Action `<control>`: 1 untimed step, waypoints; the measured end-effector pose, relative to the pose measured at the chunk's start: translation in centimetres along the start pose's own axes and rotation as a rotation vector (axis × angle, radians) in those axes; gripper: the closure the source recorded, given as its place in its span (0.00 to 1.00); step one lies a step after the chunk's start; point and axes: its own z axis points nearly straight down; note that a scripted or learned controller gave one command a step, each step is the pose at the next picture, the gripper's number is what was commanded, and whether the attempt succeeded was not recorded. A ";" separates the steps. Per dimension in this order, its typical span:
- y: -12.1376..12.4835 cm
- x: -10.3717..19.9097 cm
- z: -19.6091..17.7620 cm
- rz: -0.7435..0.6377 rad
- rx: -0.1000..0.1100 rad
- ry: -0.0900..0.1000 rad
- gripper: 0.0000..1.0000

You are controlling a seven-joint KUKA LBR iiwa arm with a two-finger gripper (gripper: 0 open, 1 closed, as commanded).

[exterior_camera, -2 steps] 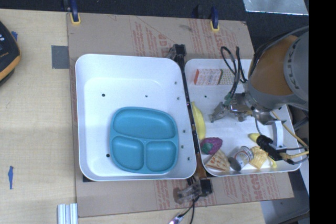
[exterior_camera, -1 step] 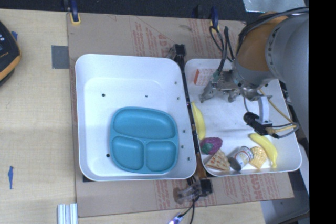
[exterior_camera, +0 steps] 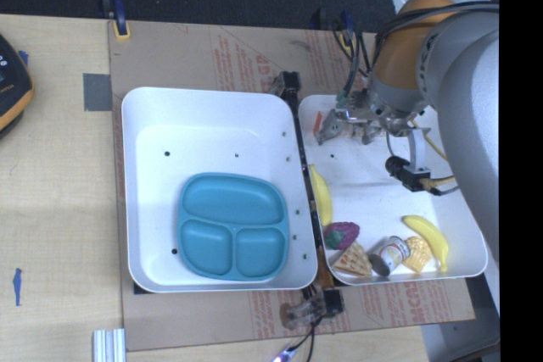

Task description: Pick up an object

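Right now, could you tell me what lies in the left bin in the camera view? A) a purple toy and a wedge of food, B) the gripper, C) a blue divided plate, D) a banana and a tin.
C: the blue divided plate lies on the floor of the left bin, while the banana and the other small items sit in the right bin.

Both bins (exterior_camera: 140,182) are white, and the plate (exterior_camera: 232,225) is pale blue. Two bananas (exterior_camera: 429,238) are yellow. The grapes (exterior_camera: 343,233) are purple with a green stem. The wedge (exterior_camera: 352,262) is tan with an orange crust. The can (exterior_camera: 389,254) is silver with a dark end. The arm (exterior_camera: 458,80) is grey with an orange band.
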 end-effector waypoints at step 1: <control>0.2 9.3 -10.1 -0.002 -0.001 0.001 0.00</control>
